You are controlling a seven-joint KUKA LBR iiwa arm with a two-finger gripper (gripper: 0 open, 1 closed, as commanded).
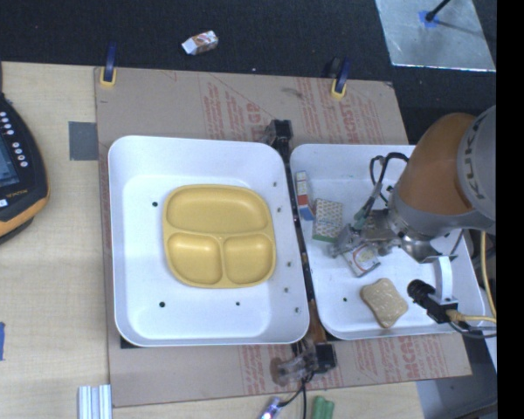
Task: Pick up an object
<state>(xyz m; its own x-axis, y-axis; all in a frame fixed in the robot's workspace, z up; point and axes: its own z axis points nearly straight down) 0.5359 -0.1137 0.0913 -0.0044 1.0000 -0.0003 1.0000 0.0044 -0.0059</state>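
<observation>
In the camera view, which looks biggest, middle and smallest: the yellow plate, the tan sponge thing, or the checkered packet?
Largest to smallest:
1. The yellow divided plate, by far.
2. and 3. The tan sponge and the checkered packet look about alike, so I won't rank them.

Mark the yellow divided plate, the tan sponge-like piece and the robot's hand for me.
yellow divided plate [218,235]: camera view, the ridge where its three compartments meet.
tan sponge-like piece [384,302]: camera view, the middle of its top face.
hand [360,238]: camera view, its tip low in the right bin.
</observation>
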